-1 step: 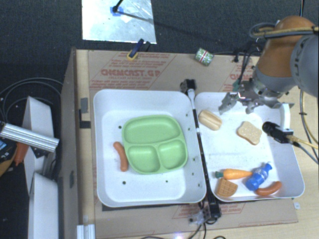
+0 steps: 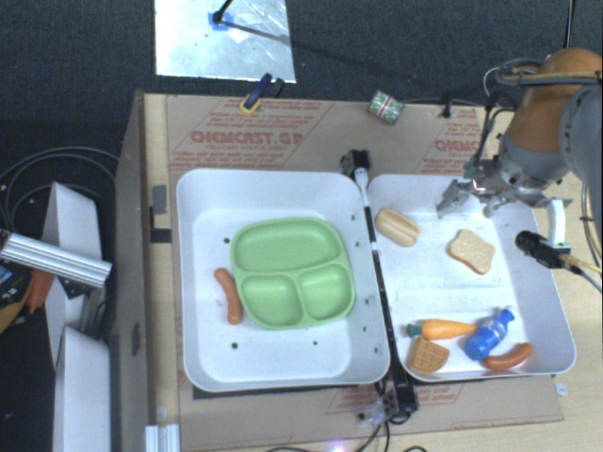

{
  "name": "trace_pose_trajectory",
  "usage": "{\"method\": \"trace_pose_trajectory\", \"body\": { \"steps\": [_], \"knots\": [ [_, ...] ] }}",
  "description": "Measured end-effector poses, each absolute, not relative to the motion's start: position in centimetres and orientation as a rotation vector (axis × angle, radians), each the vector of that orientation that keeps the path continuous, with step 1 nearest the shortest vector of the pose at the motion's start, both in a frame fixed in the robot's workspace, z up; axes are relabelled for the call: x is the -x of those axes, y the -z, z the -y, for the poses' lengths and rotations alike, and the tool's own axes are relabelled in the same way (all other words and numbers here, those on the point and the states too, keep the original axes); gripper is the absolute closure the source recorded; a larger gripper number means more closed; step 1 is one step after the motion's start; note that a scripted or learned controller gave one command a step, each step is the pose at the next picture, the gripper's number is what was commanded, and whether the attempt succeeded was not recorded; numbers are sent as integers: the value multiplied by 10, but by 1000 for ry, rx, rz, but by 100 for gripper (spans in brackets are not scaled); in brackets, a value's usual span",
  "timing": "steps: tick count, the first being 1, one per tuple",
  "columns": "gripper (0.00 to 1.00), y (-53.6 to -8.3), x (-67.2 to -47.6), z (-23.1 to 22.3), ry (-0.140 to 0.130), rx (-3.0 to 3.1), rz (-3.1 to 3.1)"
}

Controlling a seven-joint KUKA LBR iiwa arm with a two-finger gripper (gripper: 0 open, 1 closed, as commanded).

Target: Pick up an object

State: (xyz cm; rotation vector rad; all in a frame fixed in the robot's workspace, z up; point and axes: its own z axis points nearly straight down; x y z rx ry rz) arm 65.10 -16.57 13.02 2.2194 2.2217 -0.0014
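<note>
White bins [image 2: 283,191], end effector [image 2: 462,194] fingers indistinct

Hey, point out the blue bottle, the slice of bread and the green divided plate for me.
blue bottle [image 2: 486,337]: camera view, middle of its body.
slice of bread [image 2: 471,250]: camera view, centre of its top face.
green divided plate [image 2: 288,248]: camera view, floor of its largest compartment.

Glossy white plastic bins [image 2: 193,252], matt green plastic tray [image 2: 290,271], brown cardboard base [image 2: 311,130]
</note>
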Motion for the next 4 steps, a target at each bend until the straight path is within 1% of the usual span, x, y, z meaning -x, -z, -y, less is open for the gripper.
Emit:
{"method": "trace_pose_trajectory", "body": {
  "steps": [1, 2, 3, 4],
  "knots": [
    [0, -154, -666, 202, -3, -2217, -2220],
    [0, -135, -669, 206, -1, -2217, -2222],
    [0, -122, -657, 206, -1, -2217, -2221],
    [0, -131, -670, 206, -4, -2214, -2223]
  ]
}}
